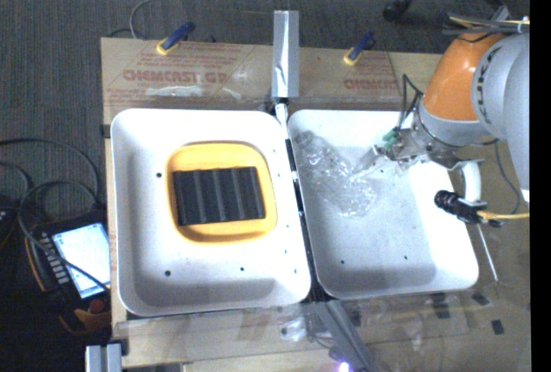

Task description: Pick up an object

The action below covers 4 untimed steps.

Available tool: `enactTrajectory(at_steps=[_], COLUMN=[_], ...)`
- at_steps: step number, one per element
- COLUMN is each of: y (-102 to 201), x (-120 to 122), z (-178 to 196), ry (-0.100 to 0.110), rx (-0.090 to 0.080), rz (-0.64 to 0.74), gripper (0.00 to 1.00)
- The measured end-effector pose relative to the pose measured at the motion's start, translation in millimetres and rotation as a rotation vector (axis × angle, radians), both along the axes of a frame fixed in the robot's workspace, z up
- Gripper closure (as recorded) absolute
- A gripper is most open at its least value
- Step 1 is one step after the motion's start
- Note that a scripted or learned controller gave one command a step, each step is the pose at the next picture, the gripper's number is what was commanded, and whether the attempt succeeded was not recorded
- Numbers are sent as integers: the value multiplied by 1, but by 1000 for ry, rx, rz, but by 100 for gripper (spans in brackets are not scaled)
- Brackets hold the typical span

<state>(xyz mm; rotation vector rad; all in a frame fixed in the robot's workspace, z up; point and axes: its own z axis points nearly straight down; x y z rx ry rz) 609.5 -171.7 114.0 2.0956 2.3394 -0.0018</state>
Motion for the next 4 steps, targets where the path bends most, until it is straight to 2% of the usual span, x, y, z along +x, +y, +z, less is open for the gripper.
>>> enactTrajectory(at_steps=[1, 2, 3, 4], y=[48, 58, 63, 63], x=[-8, -37, 57, 57], z=[-22, -22, -22, -22], ry=[-13, -17, -6, -5], rx=[-5, -4, -4, -5], rz=[14, 16, -2, -2], gripper=[0, 0, 0, 0])
